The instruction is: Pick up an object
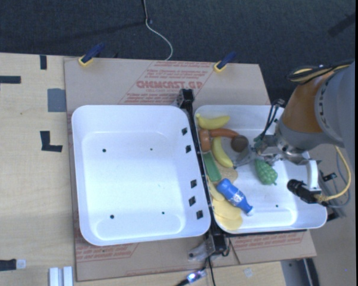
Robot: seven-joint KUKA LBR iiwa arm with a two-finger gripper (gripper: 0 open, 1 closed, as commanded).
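Note:
The right bin (286, 216) holds several toy foods along its left side: a yellow banana (213, 121), an orange carrot-like piece (221, 133), a brown round piece (239, 142), a second yellow banana (222, 154), a green cucumber (211, 167), a blue bottle (234, 196) and a pale yellow piece (228, 214). A green knobbly fruit (265, 173) lies alone near the bin's middle. My gripper (258, 151) hangs low over the bin, just above the green fruit and right of the brown piece. Nothing is visibly held.
The left bin (86, 136) sits beside the right one, with a dark divider clip (186, 98) between them. Both rest on a cardboard sheet (161, 82) held by clamps. The arm's grey and orange wrist (307, 112) covers the right bin's far right edge.

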